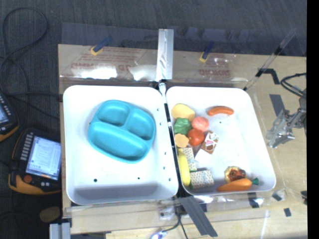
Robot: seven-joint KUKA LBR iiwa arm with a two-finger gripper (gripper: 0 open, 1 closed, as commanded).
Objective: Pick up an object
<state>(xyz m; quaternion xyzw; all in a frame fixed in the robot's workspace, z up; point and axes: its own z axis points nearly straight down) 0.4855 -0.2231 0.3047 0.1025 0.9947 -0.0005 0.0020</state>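
The right bin (249,133) holds several toy foods. A yellow fruit (182,111) and an orange sausage (220,111) lie near its far wall. Below them cluster a green pepper (182,125), a pink ball (201,123), a red tomato (196,136) and a cake slice (211,142). Along the left wall lies a yellow banana (183,170) beside a patterned block (201,178). A carrot (235,185) and a small brown piece (234,173) rest in the near right corner.
The left bin (84,183) holds a blue divided plate (122,129). A ridge (169,138) separates the two bins. A metal fixture (285,127) and cables sit on the bench right of the bins. A handheld pendant (37,158) lies off the bench at left.
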